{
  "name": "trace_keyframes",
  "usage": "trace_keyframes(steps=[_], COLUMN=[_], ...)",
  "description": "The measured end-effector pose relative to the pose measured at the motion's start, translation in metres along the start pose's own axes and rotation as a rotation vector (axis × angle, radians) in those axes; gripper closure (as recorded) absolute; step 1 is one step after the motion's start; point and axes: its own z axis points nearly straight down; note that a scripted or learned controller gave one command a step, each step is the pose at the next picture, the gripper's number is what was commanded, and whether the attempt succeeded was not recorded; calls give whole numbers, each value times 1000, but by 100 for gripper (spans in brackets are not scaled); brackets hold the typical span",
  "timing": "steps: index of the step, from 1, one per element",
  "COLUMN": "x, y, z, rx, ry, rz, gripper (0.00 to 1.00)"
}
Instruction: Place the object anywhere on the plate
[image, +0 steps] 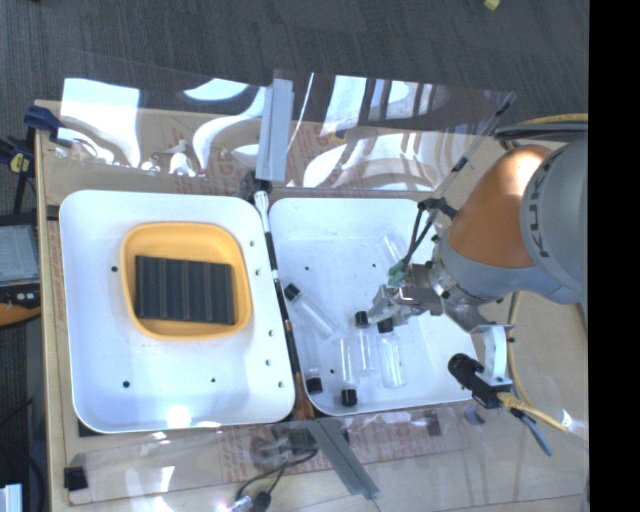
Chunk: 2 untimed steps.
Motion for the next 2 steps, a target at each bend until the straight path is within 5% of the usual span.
trace_keyframes(steps=[1,2], x=[56,109], y=[-12,-24], z=[98,15], rx=[-25,-1], ry=[-11,-1], rz=[-186,-282], gripper=[100,100])
